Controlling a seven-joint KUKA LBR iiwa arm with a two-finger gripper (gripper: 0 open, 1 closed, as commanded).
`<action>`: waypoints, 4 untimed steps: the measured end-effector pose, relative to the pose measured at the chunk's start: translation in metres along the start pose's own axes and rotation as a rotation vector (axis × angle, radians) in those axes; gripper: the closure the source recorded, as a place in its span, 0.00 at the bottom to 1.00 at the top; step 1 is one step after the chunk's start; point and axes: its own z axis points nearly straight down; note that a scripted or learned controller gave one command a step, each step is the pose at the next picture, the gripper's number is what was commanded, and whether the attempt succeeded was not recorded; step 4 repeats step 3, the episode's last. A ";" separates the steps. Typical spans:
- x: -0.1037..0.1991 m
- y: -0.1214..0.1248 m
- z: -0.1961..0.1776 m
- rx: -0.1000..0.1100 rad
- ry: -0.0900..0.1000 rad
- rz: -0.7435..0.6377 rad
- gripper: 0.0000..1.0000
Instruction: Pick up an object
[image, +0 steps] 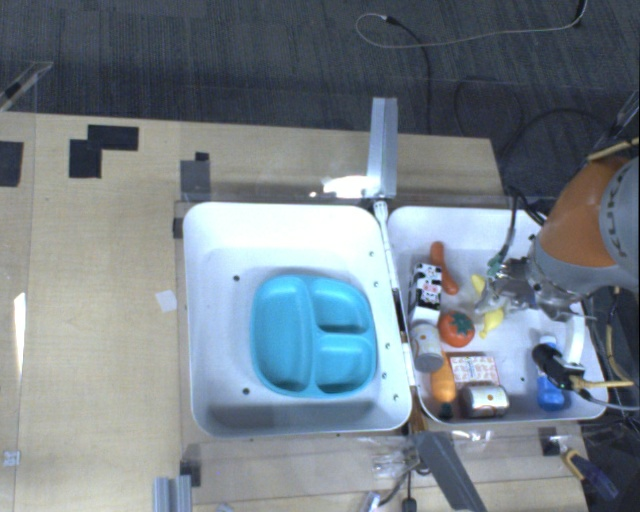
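Hand (503, 283) above one tomato (458, 328)

Arm reached in from the right

The grey arm (600, 235) is seen entering at the right edge, its orange band lying above the wrist. The wrist is angled down and leftward, and the gripper (505, 285) is held low at its end. The state of the gripper cannot be made out.

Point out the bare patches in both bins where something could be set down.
Left bin: bare white floor rings the blue divided tray, widest between the tray and the bin's far wall. Right bin: a free strip along the far wall, above the carrot. Its near half is crowded: tomato, boxes, a can, with the gripper above it.
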 end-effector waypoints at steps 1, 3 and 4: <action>0.010 0.019 0.010 0.009 -0.004 0.160 1.00; 0.093 0.056 -0.145 0.016 -0.005 0.028 1.00; 0.093 0.056 -0.145 0.016 -0.005 0.028 1.00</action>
